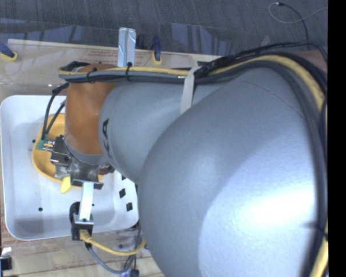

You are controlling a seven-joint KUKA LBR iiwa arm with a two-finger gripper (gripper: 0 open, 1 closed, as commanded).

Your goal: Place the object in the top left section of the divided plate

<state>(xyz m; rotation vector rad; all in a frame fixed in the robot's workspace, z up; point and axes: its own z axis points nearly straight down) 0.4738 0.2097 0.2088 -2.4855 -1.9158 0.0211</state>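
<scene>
I'm watching the arm [230, 172] hanging over the left bin [17, 154], covering most of the yellow divided plate [41, 160]. I'm seeing its wrist [81, 163] above the plate.

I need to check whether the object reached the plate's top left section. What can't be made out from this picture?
- Divided plate: a yellow edge shows in the left bin; the arm covers its sections.
- Object: I cannot tell where it is; the wrist hides that area.
- Gripper: the orange band and wrist hardware block the fingers.
- Right bin: under the arm.
</scene>
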